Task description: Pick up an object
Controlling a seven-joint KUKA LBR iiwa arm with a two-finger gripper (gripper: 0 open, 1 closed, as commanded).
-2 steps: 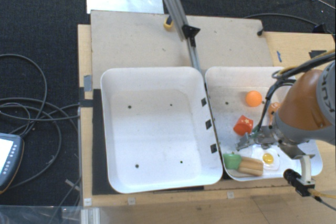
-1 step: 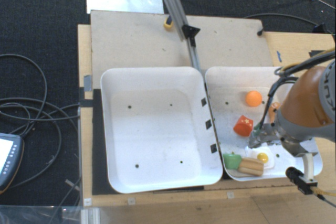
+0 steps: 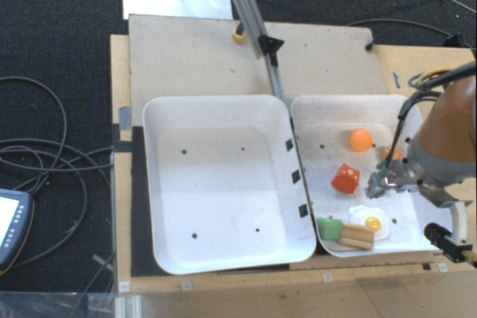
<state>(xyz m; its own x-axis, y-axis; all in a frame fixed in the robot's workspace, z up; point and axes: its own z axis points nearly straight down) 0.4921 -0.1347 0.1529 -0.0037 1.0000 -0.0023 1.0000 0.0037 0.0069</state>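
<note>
White plastic forms the right bin (image 3: pixel 328 109) — the landmark for all else. Left of it, touching along one wall, sits the left bin (image 3: pixel 216 182). Over its right side hangs the arm (image 3: pixel 447 138), the gripper (image 3: pixel 380 182) low above the floor; whether it is parted or closed I cannot tell. Along its near wall lie a fried egg (image 3: pixel 370 222), a tan roll (image 3: pixel 356 236) and a green piece (image 3: pixel 329 226). Mid-bin sits a red block (image 3: pixel 345 179) — beyond it, an orange ball (image 3: pixel 361 140).
</note>
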